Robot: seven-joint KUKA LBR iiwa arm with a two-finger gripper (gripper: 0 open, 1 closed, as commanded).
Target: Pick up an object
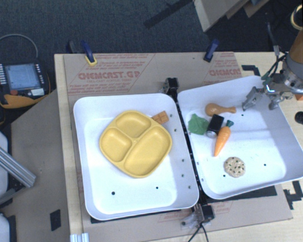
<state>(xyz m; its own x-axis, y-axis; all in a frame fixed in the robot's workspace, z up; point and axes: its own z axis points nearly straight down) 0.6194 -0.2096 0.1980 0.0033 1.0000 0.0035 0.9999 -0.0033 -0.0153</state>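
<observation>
The right bin (273, 153) holds a tan drumstick-shaped piece (219, 109), a green leafy piece (197, 124), a black cylinder (215, 125), an orange carrot (222, 139) and a round cookie (234, 166). My gripper (262, 99) hangs over the bin's far right part, its two grey fingers spread apart with nothing between them. It is to the right of the drumstick piece and apart from it.
The left bin (94, 185) bears a yellow divided plate (136, 142) and a small brown block (160, 117) by the plate's far edge. A pendant with a screen (20, 80) lies off the bench at the left. Clamps sit on the board's far edge.
</observation>
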